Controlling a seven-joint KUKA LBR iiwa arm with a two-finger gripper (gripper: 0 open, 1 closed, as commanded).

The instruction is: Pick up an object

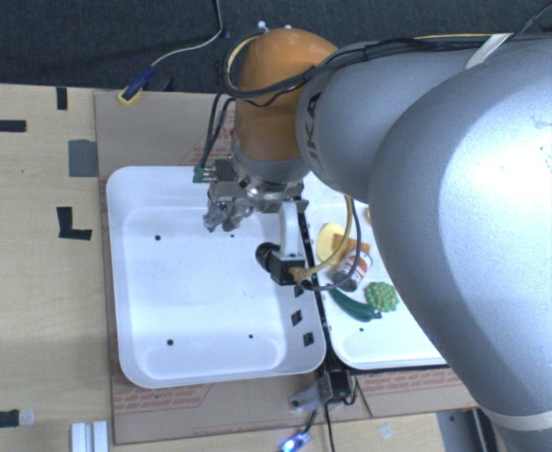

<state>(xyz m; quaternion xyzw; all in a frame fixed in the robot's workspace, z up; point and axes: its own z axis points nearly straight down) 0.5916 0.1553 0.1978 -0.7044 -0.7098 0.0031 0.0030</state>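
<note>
Grey arm links [464, 205] fill the right side of the camera view, sweeping in from the right and ending in the orange band [276, 92] above the wrist, which sits over the far edge of the left bin [163, 347]. Below the band the wrist points down toward the bin, and the claw [225, 217] hangs at the left bin's far right part, close to its floor. Its dark metal fingers are bunched in a small cluster, and whether they are apart or closed cannot be told from this angle; nothing can be seen between them. A black cable runs from the wrist down along the ridge where the two bins meet, looping near a black fitting [268, 256].

Objects lie in the right bin [380, 354], on the other side of the ridge from the claw and nearer the camera, well apart from the fingertips. A yellow piece [331, 242] with a rounded shape lies just past the ridge, partly crossed by the cable. Just beside it, toward the arm, is a small item with orange and dark red on it [353, 264], partly hidden by the grey link. Nearer the camera a green toy vegetable [374, 299] rests on the bin floor: a bumpy, light green head at its right end and a smooth, darker green stalk running left.

Both bins stand on a brown cardboard sheet [144, 412] on the desk [31, 299].
</note>
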